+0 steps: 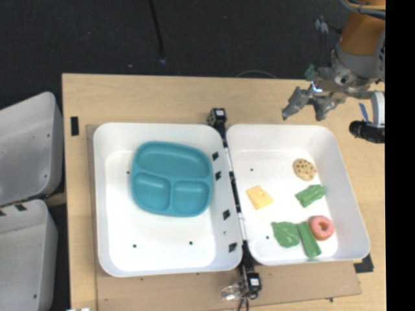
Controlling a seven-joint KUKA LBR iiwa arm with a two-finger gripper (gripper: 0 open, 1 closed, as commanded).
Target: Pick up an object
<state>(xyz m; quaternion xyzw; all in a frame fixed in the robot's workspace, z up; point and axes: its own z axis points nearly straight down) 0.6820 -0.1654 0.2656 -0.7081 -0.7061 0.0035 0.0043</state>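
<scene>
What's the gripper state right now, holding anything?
Two-finger gripper: open, fingers spread, nothing between them; it hangs over the bench just beyond the far edge of the right shallow white bin.

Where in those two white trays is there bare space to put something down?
Right bin: bare along the far edge and the left side, beside the cookie and cheese. Its near right corner is crowded with green pieces and a pink ring. Left bin: bare floor in front of the blue plate.
</scene>
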